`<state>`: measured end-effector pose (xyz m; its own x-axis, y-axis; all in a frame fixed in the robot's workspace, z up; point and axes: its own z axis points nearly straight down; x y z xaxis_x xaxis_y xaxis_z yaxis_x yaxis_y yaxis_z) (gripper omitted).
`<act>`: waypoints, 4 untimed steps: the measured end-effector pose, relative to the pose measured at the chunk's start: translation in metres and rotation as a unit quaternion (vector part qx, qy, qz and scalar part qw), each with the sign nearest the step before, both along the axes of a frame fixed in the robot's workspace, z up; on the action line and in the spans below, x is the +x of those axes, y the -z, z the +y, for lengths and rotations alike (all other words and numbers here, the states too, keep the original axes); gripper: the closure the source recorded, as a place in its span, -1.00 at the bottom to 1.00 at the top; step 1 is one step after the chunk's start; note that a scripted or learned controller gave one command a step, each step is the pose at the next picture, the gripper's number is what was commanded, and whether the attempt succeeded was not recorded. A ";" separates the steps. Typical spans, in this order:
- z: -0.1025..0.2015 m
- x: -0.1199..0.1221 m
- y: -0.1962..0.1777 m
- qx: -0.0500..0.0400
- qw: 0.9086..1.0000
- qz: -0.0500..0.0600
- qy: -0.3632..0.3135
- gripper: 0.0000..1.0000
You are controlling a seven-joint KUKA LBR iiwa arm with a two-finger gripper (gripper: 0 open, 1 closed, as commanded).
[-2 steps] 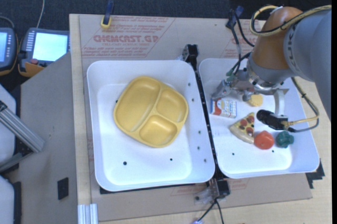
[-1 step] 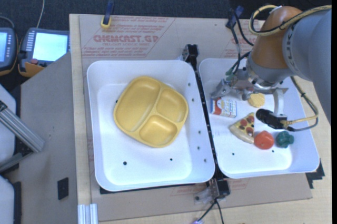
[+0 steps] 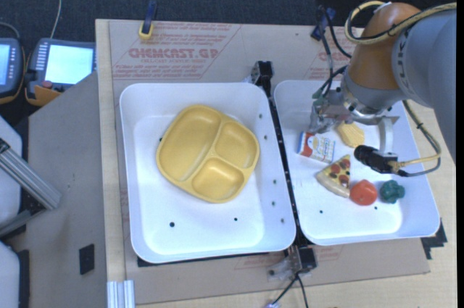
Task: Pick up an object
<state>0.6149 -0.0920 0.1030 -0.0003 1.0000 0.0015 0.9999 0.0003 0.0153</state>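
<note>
your gripper (image 3: 321,127) is hovering over the milk carton (image 3: 317,146) in the right bin (image 3: 417,219). you cannot tell whether its fingers are open or closed.

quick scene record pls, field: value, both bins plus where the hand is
left bin: yellow divided plate
right bin: milk carton, pizza slice, tomato, green piece, pale yellow wedge
hand: low over the right bin, just above the milk carton
held: nothing seen between the fingers
arm: reaches in from the right
</note>
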 end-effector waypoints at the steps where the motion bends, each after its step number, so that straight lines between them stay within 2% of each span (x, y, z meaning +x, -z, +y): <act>1: -0.005 0.009 -0.050 -0.001 1.000 0.005 0.000 1.00; 2: -0.006 0.012 -0.114 -0.001 1.000 0.004 0.000 1.00; 3: -0.006 0.013 -0.119 -0.001 1.000 0.006 0.000 1.00; 4: 0.045 0.002 -0.130 0.000 1.000 0.009 -0.001 1.00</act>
<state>0.6171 -0.0465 0.2330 -0.0031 1.0000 0.0015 1.0000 0.0031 -0.0018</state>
